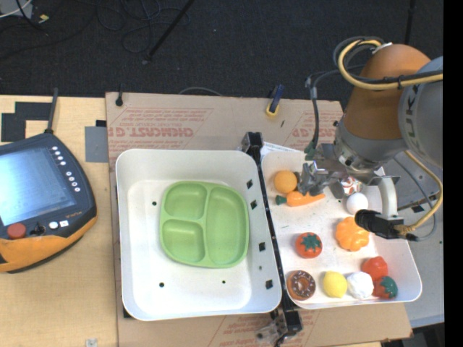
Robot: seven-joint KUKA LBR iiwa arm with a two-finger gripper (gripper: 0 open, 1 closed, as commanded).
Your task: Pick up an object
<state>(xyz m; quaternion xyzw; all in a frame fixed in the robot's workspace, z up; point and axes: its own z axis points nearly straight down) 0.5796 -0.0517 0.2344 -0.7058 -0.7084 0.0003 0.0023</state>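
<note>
The right bin [409,251] holds several toy foods. An orange carrot [307,199] lies at its upper left, next to a round orange fruit [284,181]. My gripper [312,180] hangs low directly over the carrot's upper edge, and the wrist hides part of the carrot's right end. A white ball [356,202] sits just right of the gripper. An orange bell pepper [351,234] and a red tomato [309,245] lie in the middle of the bin. Along the front edge are a chocolate donut [300,284], a yellow lemon [334,284] and a white piece [359,285].
The left bin [137,194] carries a green divided plate [205,223]. A black divider [264,215] runs between the bins. A red piece [375,267] and a red-green piece [387,288] sit in the right bin's front corner. A teach pendant [40,194] rests at the bench's left.
</note>
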